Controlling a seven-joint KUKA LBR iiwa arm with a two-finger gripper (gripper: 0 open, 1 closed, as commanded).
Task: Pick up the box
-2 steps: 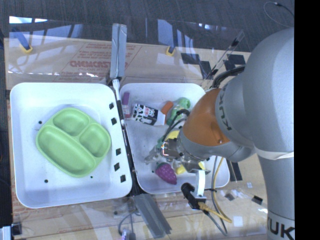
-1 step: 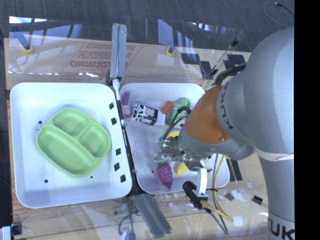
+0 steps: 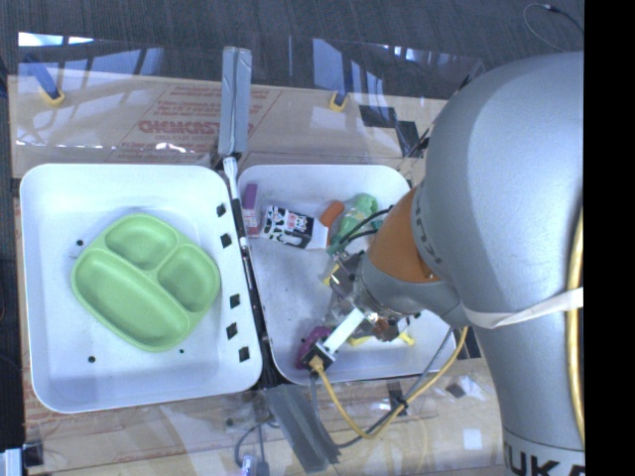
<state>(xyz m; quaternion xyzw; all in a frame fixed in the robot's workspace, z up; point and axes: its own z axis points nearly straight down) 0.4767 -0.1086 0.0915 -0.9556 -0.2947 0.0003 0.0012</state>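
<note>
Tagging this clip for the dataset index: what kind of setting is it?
Likely a robot-lab picking cell, not a home or shop. Two shallow white bins sit side by side, left bin and right bin, a grey KUKA arm reaches in, and loose cables run along the bench.

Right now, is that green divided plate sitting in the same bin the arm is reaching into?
No. The green divided plate lies in the left bin, while the arm reaches into the right bin.

glossy white plastic bins [image 3: 60,385], matt green tray [image 3: 146,281]
</note>
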